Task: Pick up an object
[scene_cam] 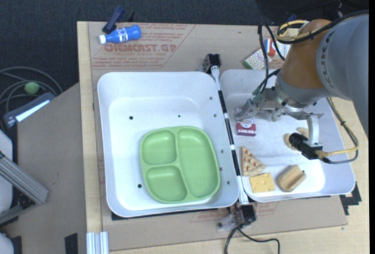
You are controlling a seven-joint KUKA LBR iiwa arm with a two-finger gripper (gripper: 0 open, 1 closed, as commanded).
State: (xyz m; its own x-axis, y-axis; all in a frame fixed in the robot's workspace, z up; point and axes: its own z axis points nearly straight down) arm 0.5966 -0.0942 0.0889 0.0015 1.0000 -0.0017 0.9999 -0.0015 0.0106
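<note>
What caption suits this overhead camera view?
Robot arm reaches over the right bin of toy food; green divided plate sits in the left bin.

Blue-and-white bottle [120, 34] on the cardboard [176, 41] behind the bins, coiled cable [14, 91] at far left.

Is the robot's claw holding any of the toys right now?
That cannot be told: the grey two-finger gripper hangs just above the small red-and-white packet, not visibly gripping it.

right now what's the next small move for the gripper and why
Probably a short straight descent. The gripper hangs at the right bin's left side, just above the small red-and-white packet, with nothing between its fingers. The pizza slice, cheese block and bread roll lie farther off, toward the near edge.
</note>
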